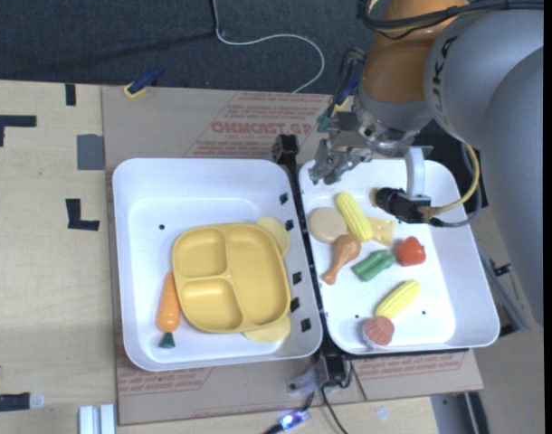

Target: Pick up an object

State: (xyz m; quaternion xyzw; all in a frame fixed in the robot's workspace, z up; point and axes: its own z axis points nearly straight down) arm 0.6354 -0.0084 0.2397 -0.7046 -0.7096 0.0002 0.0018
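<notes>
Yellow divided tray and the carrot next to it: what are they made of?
Yellow divided tray: likely molded plastic, smooth with a dull sheen, uniform colour, rounded compartment edges. Carrot: probably toy plastic or rubber, with an even orange body and a dark green tip. Can't tell which.
</notes>
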